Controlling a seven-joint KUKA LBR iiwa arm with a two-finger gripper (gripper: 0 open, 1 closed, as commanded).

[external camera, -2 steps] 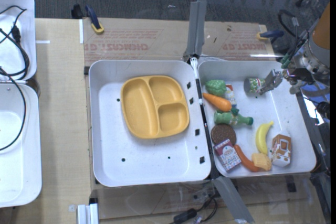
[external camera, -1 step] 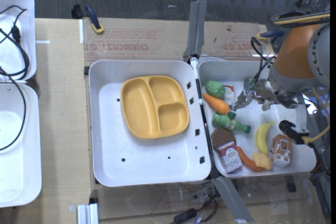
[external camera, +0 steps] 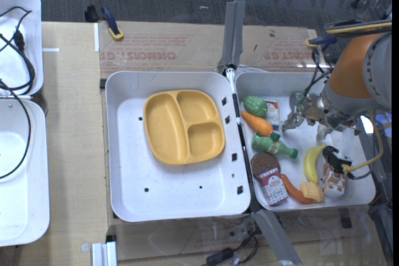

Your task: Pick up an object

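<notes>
One gripper: the gripper (external camera: 307, 116) hangs over the upper middle of the right bin (external camera: 368, 196), at the right of the frame; its fingers stand spread apart with nothing between them.
Arm: the grey arm (external camera: 355, 71) with its orange band reaches in from the right edge, above the bin's far corner.
Nearest things: the carrot (external camera: 257, 123) and the green bottle (external camera: 274, 146) lie to the lower left of the gripper; the banana (external camera: 311, 162) lies just below it.
Key relation: my guess is the banana is the easiest target, directly toward the bottom of the frame from the gripper, with its long axis running roughly up and down the frame.
Others in the bin: a green leafy vegetable (external camera: 255, 103) at upper left, a brown round packet (external camera: 266, 166) at lower left.
Left bin: the left bin (external camera: 124, 196) holds a yellow divided plate (external camera: 184, 126), well apart from the gripper.
Table: the table (external camera: 68, 71) carries both bins.
Progress: nothing is lifted yet.
</notes>
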